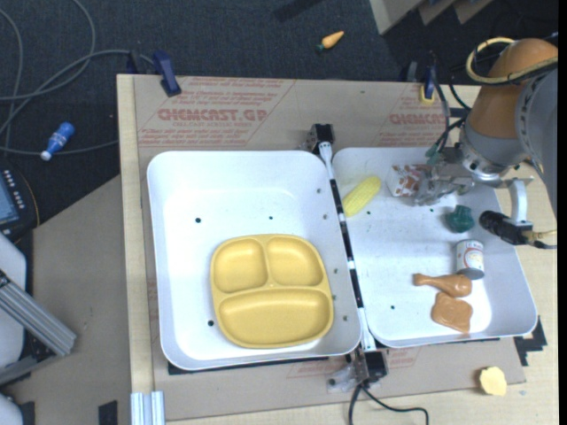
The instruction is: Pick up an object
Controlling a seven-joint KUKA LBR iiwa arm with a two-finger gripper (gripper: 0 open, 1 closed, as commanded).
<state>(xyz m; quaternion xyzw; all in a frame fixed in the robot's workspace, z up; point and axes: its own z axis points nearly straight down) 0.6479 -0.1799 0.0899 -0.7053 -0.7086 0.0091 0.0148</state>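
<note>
Up in the right bin's [390, 321] top corner, the tool [431, 187] hangs over a small reddish-white crumpled packet [408, 182] just to its left, its grip unreadable.

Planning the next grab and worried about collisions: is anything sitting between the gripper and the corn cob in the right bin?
Nothing visible blocks it. The gripper hangs over the right bin's far end beside a small patterned item, and the corn cob lies toward the divider, with bare bin floor between them. The green piece and can sit off that line.
</note>
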